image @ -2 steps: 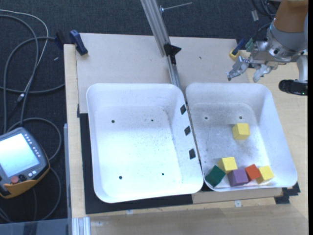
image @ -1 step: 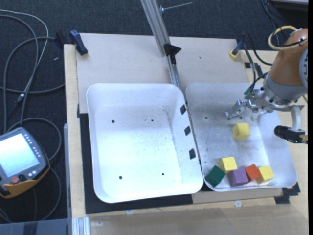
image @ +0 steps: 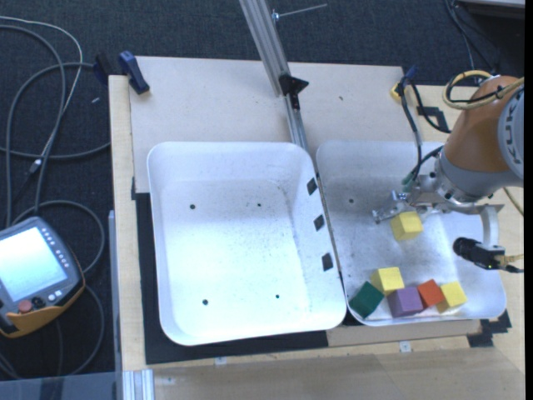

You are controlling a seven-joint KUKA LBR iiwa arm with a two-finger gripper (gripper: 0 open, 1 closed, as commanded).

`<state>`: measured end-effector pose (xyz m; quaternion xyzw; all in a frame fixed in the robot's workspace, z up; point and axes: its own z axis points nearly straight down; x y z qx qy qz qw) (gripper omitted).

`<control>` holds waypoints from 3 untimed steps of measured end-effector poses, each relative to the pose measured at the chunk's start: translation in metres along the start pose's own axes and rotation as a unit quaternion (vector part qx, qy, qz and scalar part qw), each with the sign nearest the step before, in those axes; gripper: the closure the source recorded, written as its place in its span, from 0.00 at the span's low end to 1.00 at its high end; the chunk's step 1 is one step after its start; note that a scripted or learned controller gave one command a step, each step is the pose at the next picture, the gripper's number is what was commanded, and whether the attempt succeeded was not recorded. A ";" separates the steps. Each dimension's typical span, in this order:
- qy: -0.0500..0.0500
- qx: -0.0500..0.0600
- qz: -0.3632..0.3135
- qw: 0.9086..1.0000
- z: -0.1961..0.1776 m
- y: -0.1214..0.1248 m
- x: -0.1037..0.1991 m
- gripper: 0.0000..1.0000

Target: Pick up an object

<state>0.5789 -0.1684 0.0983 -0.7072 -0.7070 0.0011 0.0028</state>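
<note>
My gripper hangs over the middle of the right bin, under the orange band of the arm. A yellow cube sits between its fingertips and looks larger than the other cubes, as if raised off the bin floor. A cluster of cubes lies along the bin's front edge: a yellow one, a green one, a purple one, an orange one and another yellow one.
The left bin stands beside the right one, with small black clips on the shared wall. A metal pole rises behind the bins. Cables trail from the arm's wrist on the right.
</note>
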 end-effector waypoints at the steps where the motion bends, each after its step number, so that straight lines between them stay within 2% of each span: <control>1: -0.001 -0.004 0.000 1.000 -0.012 0.003 0.000 1.00; 2: 0.001 -0.007 -0.005 1.000 -0.105 0.021 0.116 1.00; 3: 0.000 -0.005 -0.004 1.000 -0.101 0.089 0.178 1.00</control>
